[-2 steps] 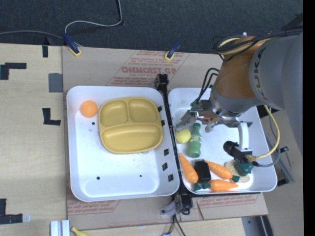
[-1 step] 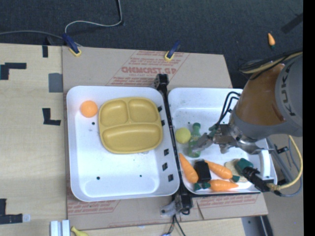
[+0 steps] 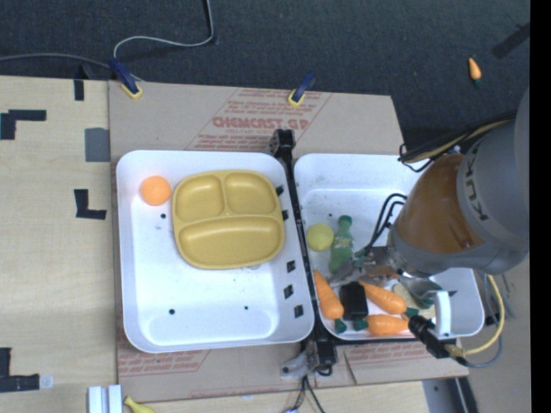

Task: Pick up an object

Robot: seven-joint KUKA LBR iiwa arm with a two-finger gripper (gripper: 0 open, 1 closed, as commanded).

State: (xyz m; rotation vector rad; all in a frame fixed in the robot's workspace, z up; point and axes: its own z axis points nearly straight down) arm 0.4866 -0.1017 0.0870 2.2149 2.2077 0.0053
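Probably the gripper [image 3: 355, 274] hangs low in the right bin [image 3: 379, 169] over the carrots [image 3: 385, 298]; its opening I cannot tell; a carrot seems light, stiff, smooth; grasp its middle.

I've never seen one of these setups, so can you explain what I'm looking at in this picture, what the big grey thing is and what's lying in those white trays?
This is one photo from a camera fixed above a bench, looking down at a slant. The big grey shape with an orange band is a robot arm reaching in from the right; its job is to pick up an object. Its claw is low over the right shallow white bin, but the arm hides whether it is open or holding anything. That bin has a small yellow ball, a green toy bottle, three orange toy carrots and a small black block. The left shallow white bin has a yellow divided plastic plate and an orange ball beside it.
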